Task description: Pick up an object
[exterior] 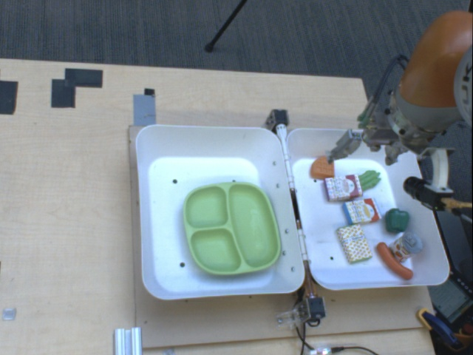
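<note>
My tool (341, 148) hovers by the orange toy (321, 168), at the right bin's (436, 276) 11 o'clock. Can't tell its state. Toy looks light and slick, so I'd pinch its middle.

Glossy green plastic tray (232, 228); smooth white bins (162, 150); pale wood bench (66, 220).

Green divided plate (232, 228) in left bin (159, 272); small toy foods in right bin (436, 276).
</note>
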